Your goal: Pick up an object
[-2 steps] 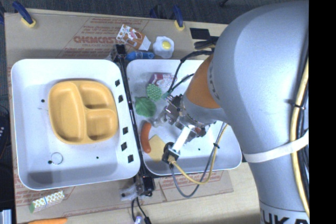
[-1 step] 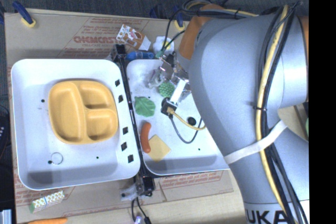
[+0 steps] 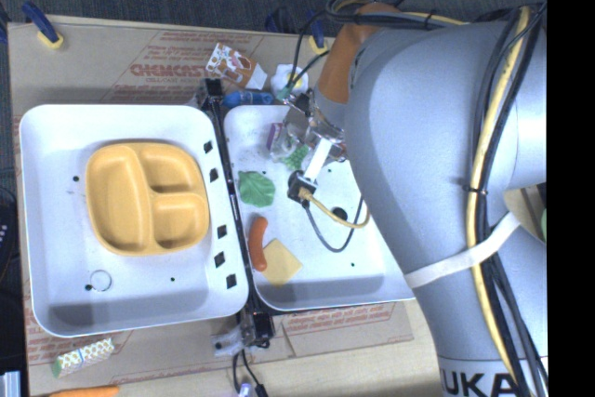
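Two shallow white bins side by side on a cardboard-covered bench (image 3: pixel 139 70). Left bin (image 3: pixel 46 228): holds a yellow divided tray (image 3: pixel 147 196), lying flat near the middle. Right bin (image 3: pixel 321 288): holds a green leafy piece (image 3: pixel 257 189) near the dividing wall, an orange sausage-shaped item (image 3: pixel 258 243) just below it, and a yellow wedge (image 3: pixel 282 260) touching that item's lower end. Grey arm (image 3: pixel 437 163) reaching in from the right, covering much of the right bin. Gripper (image 3: pixel 290 142) positioned low over the upper part of the right bin, close to small purple and green items (image 3: pixel 279 137). Grip state cannot be told; tool end too cluttered to read. Black cable (image 3: pixel 325 223) looping below the wrist.
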Robot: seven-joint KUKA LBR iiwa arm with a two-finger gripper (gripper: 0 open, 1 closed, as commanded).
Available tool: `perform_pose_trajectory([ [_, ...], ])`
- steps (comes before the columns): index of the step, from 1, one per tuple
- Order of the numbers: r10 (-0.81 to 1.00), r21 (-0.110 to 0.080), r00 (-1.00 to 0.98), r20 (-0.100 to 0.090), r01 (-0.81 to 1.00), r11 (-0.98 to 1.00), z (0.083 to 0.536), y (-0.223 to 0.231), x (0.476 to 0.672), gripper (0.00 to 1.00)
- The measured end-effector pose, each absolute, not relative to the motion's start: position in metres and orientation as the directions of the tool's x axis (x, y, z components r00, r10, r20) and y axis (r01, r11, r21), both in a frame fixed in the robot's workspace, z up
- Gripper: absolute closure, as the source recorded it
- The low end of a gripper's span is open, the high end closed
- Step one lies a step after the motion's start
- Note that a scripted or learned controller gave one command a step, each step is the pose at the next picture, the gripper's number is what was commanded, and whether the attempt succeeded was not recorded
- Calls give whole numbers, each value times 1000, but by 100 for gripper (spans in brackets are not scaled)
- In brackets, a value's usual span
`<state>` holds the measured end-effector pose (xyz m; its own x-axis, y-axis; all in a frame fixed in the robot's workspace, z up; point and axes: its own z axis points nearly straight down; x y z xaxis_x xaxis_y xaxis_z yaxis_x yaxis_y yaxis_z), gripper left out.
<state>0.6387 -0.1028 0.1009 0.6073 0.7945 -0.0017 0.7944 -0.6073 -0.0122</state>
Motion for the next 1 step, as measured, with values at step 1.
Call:
perform_pose_trajectory([
  [1, 969, -4, 249, 1, 969, -249, 192, -87, 611, 100],
])
